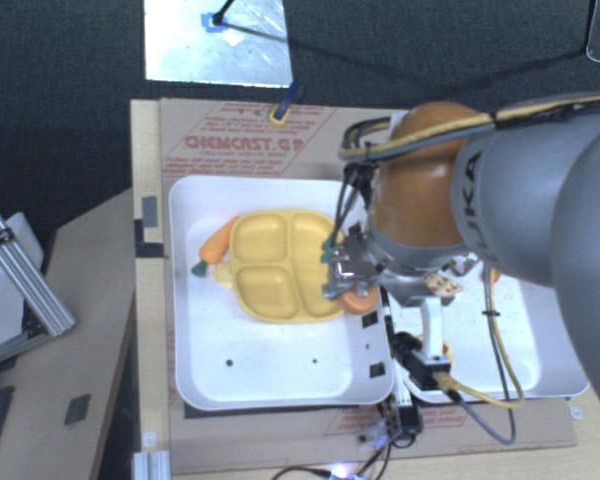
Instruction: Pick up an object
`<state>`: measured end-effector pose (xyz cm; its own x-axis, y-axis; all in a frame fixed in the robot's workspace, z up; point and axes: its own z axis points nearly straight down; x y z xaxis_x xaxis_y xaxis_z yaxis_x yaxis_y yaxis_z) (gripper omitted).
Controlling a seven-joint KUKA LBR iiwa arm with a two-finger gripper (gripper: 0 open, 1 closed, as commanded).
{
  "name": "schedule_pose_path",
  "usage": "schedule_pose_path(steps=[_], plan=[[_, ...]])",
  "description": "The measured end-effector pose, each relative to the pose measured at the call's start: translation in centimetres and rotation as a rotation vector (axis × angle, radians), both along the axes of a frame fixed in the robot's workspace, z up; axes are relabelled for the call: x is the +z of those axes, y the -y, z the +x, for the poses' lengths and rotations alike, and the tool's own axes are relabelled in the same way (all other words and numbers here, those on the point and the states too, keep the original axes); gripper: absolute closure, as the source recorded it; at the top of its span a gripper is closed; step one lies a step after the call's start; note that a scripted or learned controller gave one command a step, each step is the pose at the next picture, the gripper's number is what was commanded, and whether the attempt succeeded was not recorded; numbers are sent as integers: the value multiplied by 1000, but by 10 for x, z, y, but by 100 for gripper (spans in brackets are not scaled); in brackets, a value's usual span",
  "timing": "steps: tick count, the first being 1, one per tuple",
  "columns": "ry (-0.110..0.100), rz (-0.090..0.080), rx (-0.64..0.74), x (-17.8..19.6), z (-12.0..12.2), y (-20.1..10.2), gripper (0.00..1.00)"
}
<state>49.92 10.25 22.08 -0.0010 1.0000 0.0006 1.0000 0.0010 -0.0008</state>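
Observation:
A yellow divided plate (276, 264) lies in the left bin (270, 378), toward its right side. A toy carrot (216, 241) with a green top rests against the plate's left rim. An orange piece (360, 302) peeks out at the plate's lower right edge. My gripper (340, 266) hangs over the plate's right rim, under the arm's orange band (420, 183). The wrist hides the fingertips.
The right bin (540, 348) lies under the arm, with a small pale patterned object (443, 284) partly showing beside the wrist. Cables (500, 368) loop across it. A shiny metal sheet (218, 28) lies beyond the bins. Cardboard (245, 140) underlies both bins.

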Motion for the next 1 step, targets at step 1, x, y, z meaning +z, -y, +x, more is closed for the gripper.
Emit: schedule_pose_path(steps=[1], plan=[[3,0,0,13,14,5,100]])
